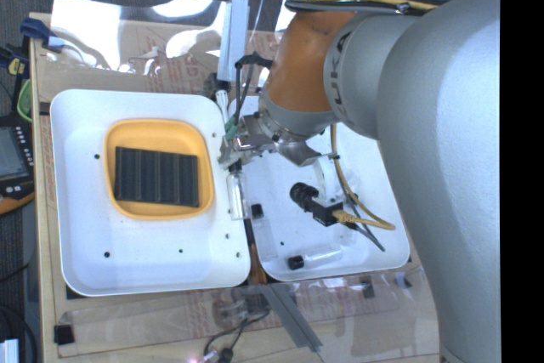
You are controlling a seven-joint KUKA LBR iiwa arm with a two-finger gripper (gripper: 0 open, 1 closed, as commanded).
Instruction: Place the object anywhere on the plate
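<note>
- Two shallow white bins sit side by side, seen from above at a slant. The left bin (76, 251) holds a yellow plate (157, 130) with a raised rim.
- A dark grey ridged block (157, 177) lies flat in the middle of the plate, inside its rim on every side.
- The grey arm (382, 55), with an orange band above the wrist, reaches in over the right bin (374, 255).
- The gripper (234, 150) hangs above the seam between the two bins, just beside the plate's right edge and apart from the block.
- Whether the gripper is released or clenched cannot be told. Nothing can be seen in its hold.
- On the right bin's floor lie a clear tube with a black cap (308, 258), near the front wall, and a small dark piece (257, 210).
- Judgement: if the ridged block is the task's object, the placing step looks complete. The next move then only calls for lifting straight up and clear, without brushing the plate.
- If a right-bin item is meant instead, the step in hand is the pick. That calls for moving the gripper back over the right bin and lowering it onto a small, low target.
</note>
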